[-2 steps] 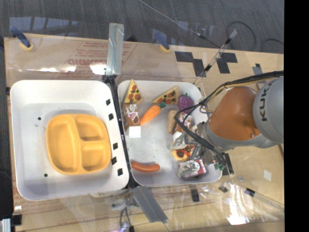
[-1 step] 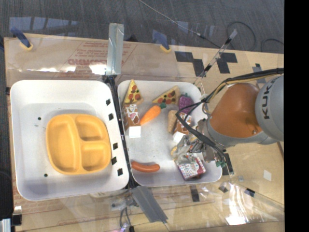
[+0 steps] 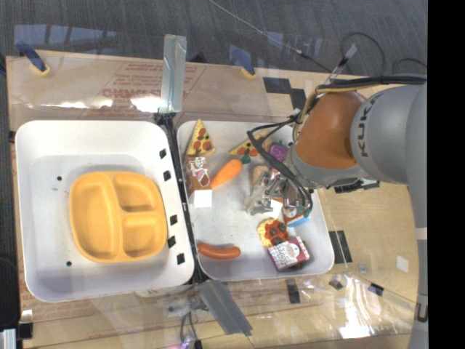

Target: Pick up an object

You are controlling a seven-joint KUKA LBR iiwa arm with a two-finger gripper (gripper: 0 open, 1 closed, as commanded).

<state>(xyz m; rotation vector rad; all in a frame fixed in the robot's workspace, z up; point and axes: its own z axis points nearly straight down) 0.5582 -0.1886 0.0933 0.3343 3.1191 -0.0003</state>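
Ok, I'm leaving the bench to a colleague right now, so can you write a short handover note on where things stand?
Gripper: low in the right bin, among the toys; fingers unclear, nothing seen held.
Right bin: carrot, sausage, pizza slice, white block, pink packet.
Left bin: yellow divided tray.
Done: arm is at the toys.
Left: grasp one and lift it.

yellow tray (image 3: 116, 213), orange carrot (image 3: 227, 173), white bins (image 3: 36, 158).
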